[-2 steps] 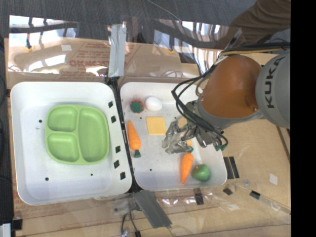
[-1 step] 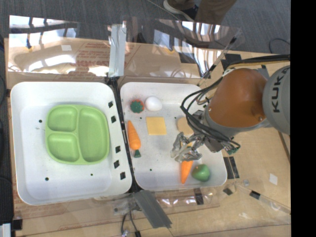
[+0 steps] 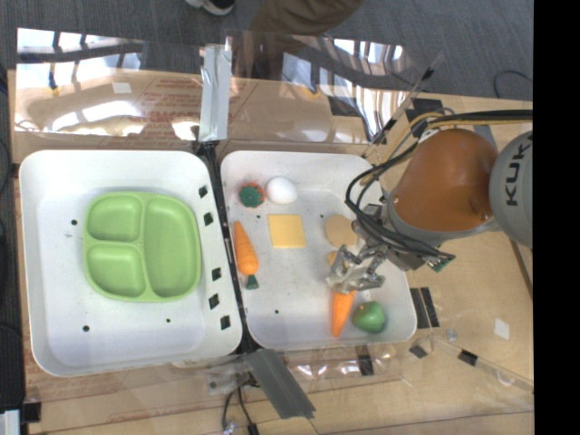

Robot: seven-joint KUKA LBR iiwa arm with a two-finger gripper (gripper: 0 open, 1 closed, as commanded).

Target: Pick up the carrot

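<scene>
Two carrots lie in the right bin (image 3: 399, 175). One carrot (image 3: 245, 248) rests along the bin's left wall, its green stem end pointing toward the front. The other carrot (image 3: 341, 313) lies near the front right, tip toward the front edge, beside a green round fruit (image 3: 370, 317). My gripper (image 3: 353, 275) hangs right over the thick top end of this second carrot, very close to it or touching it. The orange wrist band (image 3: 444, 184) sits above and to the right, hiding part of the bin's right side.
In the right bin there are also a red strawberry-like item (image 3: 251, 194), a white egg (image 3: 281, 190), a yellow cheese slice (image 3: 288, 230) and a tan disc (image 3: 337, 228) partly under the cables. The left bin (image 3: 54, 333) holds a green divided plate (image 3: 143, 245).
</scene>
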